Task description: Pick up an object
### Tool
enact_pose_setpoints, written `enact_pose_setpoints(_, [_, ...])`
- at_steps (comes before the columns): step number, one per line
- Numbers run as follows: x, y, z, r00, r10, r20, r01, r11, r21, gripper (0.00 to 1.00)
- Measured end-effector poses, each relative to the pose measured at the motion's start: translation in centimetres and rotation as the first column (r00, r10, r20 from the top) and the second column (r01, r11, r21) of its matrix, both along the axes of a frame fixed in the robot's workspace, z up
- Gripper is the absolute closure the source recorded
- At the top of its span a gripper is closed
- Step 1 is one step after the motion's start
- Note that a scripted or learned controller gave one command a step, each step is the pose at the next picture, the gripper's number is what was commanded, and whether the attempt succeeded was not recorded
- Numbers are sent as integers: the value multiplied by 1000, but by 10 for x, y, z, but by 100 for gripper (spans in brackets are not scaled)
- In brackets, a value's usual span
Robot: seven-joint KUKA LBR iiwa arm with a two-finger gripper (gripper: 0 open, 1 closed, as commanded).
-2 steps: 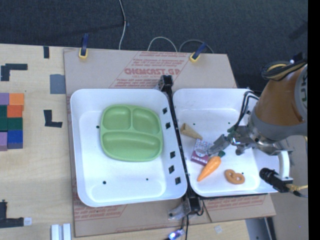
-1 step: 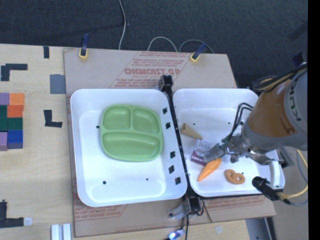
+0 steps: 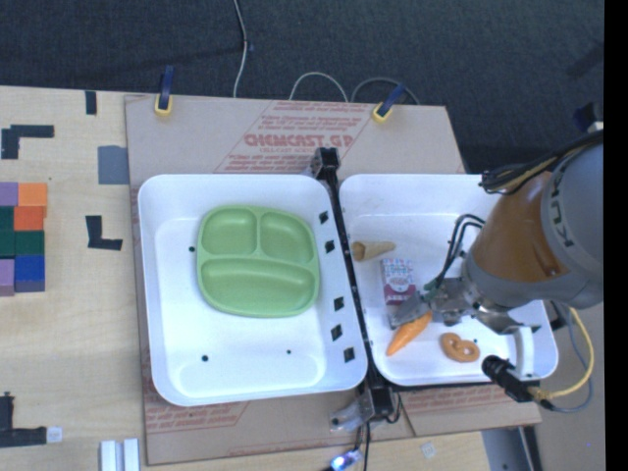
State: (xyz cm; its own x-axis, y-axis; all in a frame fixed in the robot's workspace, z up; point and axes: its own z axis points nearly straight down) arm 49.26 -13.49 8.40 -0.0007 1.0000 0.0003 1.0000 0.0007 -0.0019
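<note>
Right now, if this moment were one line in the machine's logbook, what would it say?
arm: over right bin | gripper: low beside carrot and packet | pretzel: loose | left bin: green plate

Evenly, brightly lit from above; mild glare on the white bins (image 3: 167, 263); soft shadows; slightly grainy, low-resolution detail.

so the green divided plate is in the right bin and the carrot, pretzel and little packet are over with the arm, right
Not quite: the camera view shows the green divided plate in the left bin, not the right one. The rest holds: the carrot, pretzel and little packet lie in the right bin, where the arm reaches in.
</note>
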Motion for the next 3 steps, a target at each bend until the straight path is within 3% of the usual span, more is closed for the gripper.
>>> enact_pose_setpoints(1, [1, -1, 12, 1000, 0, 3, 0, 1000, -3, 100])
enact_pose_setpoints(3, [13, 1, 115, 1000, 1, 6, -1, 1000, -2, 100])
